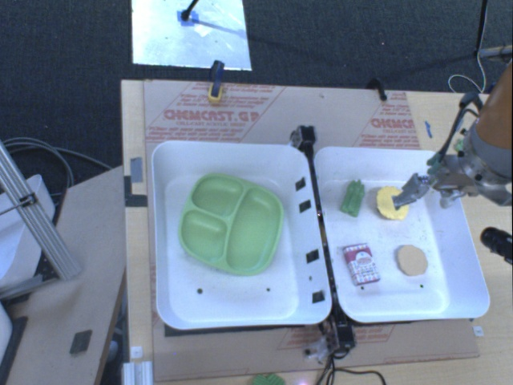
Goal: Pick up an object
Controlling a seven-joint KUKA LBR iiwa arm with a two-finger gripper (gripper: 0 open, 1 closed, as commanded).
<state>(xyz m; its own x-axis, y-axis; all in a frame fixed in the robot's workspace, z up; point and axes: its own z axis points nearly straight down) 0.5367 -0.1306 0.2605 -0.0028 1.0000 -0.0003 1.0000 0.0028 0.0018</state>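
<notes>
Hovering beside yellow piece (pixel 389 204): jaws.

Pretty clearly a robotics lab setup, not a kitchen. The desk (pixel 264 107) is covered with a cardboard sheet printed "CHEMCAST GP", two white bins (pixel 240 155) are clipped side by side, loose cables (pixel 48 152) trail over dark carpet (pixel 64 54), an aluminium frame rail (pixel 36 215) stands at the left, and a metal plate (pixel 191 22) lies on the floor.

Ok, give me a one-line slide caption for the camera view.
KUKA arm's gripper reaches over the right bin beside a yellow object; green divided plate sits in the left bin.
</notes>
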